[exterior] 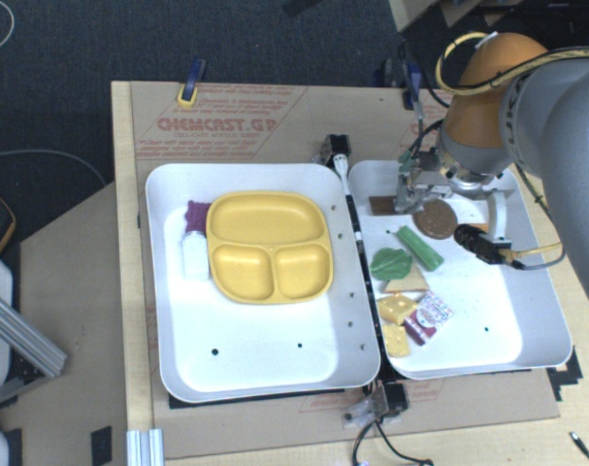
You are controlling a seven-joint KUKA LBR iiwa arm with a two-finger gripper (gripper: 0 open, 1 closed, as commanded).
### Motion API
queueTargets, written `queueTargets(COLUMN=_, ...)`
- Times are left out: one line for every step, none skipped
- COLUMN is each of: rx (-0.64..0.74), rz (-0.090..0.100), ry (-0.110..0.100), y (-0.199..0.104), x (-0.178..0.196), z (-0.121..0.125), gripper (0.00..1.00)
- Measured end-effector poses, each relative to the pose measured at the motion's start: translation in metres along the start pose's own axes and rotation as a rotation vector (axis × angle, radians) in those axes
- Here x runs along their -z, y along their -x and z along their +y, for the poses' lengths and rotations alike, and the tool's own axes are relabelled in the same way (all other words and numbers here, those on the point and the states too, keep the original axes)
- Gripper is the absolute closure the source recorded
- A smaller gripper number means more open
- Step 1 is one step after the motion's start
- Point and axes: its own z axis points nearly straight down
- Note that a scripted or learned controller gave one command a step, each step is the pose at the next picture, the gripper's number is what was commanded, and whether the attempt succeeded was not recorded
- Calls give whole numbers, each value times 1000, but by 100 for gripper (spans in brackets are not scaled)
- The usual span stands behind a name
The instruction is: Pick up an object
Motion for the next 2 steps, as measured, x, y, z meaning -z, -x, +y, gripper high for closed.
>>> queueTargets(rx=0, rz=-1, ry=-3, y=0, x=44, z=0, gripper=100)
queueTargets(rx=0, rz=-2, ry=-1, y=10, x=100, z=6, gripper=100)
